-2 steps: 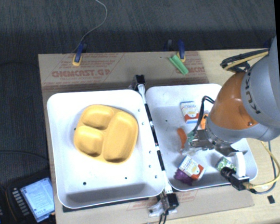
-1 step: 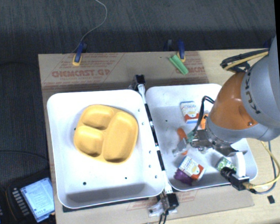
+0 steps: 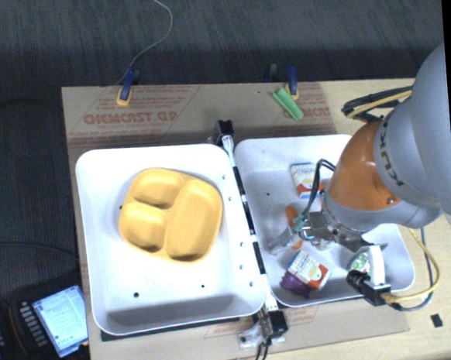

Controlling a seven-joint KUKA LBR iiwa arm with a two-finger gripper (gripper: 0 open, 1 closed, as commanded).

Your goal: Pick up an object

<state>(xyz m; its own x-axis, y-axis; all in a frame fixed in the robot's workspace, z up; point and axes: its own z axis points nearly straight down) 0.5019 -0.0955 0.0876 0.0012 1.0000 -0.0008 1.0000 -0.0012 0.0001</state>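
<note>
While the grey arm with its orange band reaches into the right-hand shallow white bin point(image 3: 259, 161), its gripper point(image 3: 306, 229), whose grip cannot be made out, hangs just above a small white carton with orange and purple print point(image 3: 306, 271) lying near the bin's front wall.

A robotics lab bench, as I see it from my station.

I'm looking at two white bins point(image 3: 97, 224) clamped onto a cardboard-covered bench point(image 3: 166, 110) over dark carpet point(image 3: 44, 42), loose cables point(image 3: 159, 25) trailing about, a lit screen point(image 3: 59, 316) at lower left, and the grey-and-orange KUKA arm point(image 3: 388, 174) reaching in.
</note>
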